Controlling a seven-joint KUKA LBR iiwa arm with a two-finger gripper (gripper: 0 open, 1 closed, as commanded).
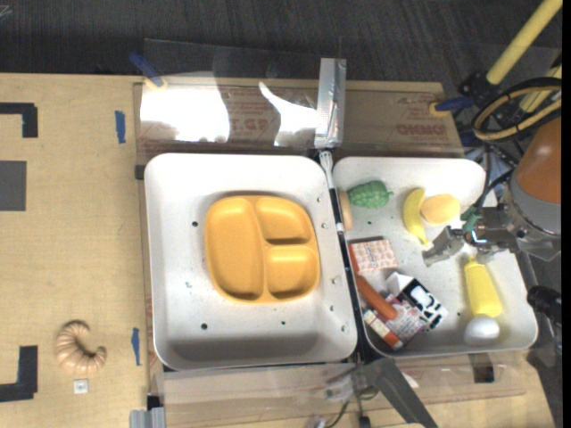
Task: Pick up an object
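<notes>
Item: yellow plastic banana [413, 215], right white bin [508, 328], beside pale round bun [440, 209]. Likely light, rigid, slick; grasp across its narrow middle. Two-finger gripper [443, 244] just beside it, fingers apart, holding nothing.

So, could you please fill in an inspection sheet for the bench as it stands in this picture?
Surface: wooden bench bearing two white bins, the left bin and the right bin.
Job's things: in the right bin, a green toy, banana, yellow ball, yellow bottle, carrot, patterned card and black-and-white packet.
Clutter: yellow divided tray in the left bin; coiled tan toy on the bench outside the bins.
Grippers: gripper low over the right bin, beside the banana; nothing seen between its fingers.
Cables: yellow and black loops at upper right.
Surroundings: dark floor; blue tape marks.
</notes>
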